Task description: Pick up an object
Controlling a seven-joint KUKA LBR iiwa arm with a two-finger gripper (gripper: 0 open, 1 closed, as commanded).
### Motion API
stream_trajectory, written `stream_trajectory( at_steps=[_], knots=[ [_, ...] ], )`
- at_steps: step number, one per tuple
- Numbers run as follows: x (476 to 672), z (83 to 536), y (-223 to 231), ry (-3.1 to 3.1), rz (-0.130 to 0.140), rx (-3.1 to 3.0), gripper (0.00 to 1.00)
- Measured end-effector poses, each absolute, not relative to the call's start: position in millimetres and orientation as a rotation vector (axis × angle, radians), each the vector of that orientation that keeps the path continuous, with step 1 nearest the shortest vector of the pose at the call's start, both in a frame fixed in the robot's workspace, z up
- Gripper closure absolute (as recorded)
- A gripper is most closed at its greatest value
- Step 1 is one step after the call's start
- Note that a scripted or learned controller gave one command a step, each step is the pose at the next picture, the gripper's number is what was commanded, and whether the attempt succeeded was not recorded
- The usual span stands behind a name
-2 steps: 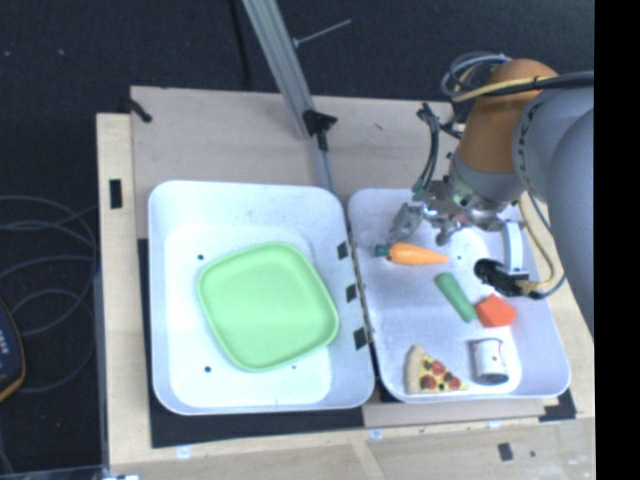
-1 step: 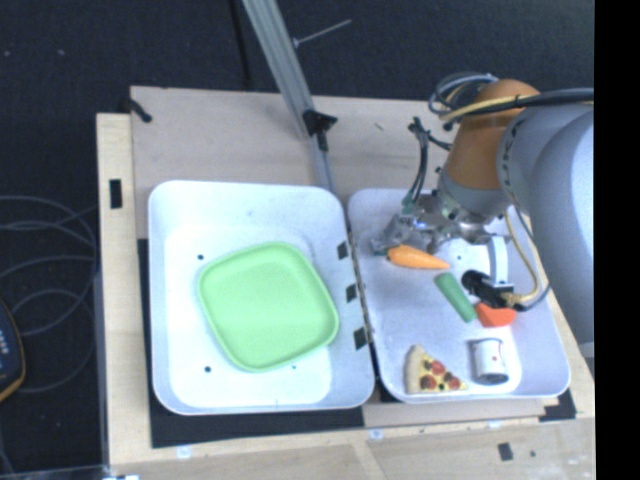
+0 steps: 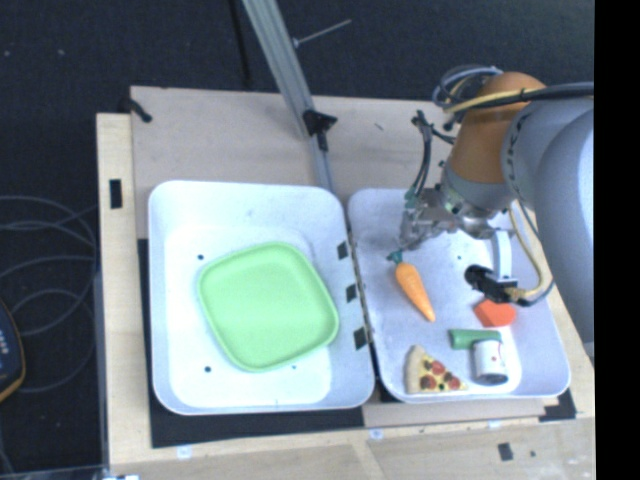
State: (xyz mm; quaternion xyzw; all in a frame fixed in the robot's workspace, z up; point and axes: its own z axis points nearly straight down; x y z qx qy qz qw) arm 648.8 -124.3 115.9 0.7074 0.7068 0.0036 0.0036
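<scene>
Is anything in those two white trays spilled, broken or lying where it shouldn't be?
Nothing stands out. The green plate lies flat in the left bin. In the right bin the toy carrot, pizza slice, orange piece and a small green and white item lie apart, none spilled or visibly damaged. The gripper hangs just above the carrot's top.

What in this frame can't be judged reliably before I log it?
- Tool, camera view: too small and blurred to read its fingers, or whether it touches the carrot just below it.
- Orange object: partly covered by a black part of the arm; shape unclear.
- Arm: cut off at the right.
- Small white item beside the pizza slice: too blurred to identify.
</scene>
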Motion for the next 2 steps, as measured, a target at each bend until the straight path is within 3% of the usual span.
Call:
stream_trajectory(
  at_steps=[2],
  knots=[
    [635.6,228.3,-126.7,2.216,0.006,2.219,1.00]
  ],
)
